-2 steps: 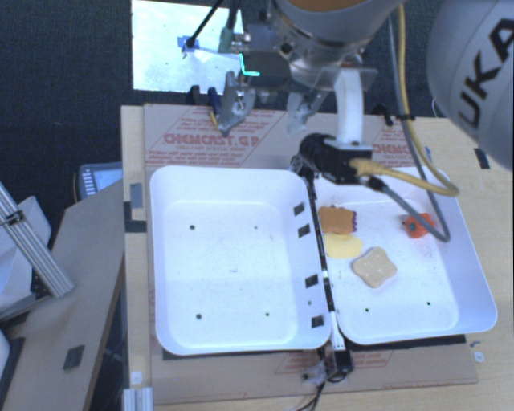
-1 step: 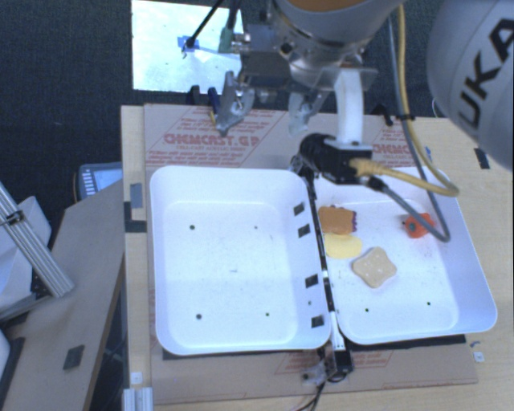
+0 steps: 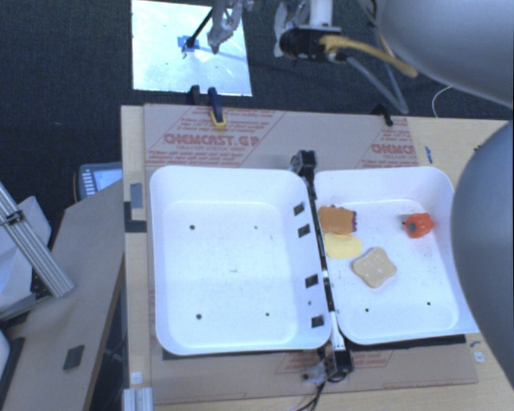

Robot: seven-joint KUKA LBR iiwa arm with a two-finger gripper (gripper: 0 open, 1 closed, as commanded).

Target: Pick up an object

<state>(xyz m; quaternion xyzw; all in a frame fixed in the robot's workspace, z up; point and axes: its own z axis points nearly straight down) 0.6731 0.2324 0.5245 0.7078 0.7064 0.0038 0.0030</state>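
Note:
Several small items lie in the right bin [image 3: 438, 181]. An orange-brown block with a purple edge [image 3: 337, 219] sits by the divider, and a flat yellow piece [image 3: 343, 246] lies just below it. A tan toast-shaped slice [image 3: 374, 266] rests nearer the front, and a small red-orange piece [image 3: 418, 225] lies toward the right wall. My gripper [image 3: 223, 24] hangs high at the top of the view, over a shiny plate behind the bench, far from all the items. The grey arm [image 3: 482, 265] covers the right edge of the right bin.
The left bin [image 3: 161, 265] stands beside the right one, joined by black clips [image 3: 309, 249] along the divider. A shiny metal plate [image 3: 173, 56] lies behind the bench. A yellow hose [image 3: 365, 48] and cables run at the top. An aluminium rail [image 3: 32, 249] lies at the left.

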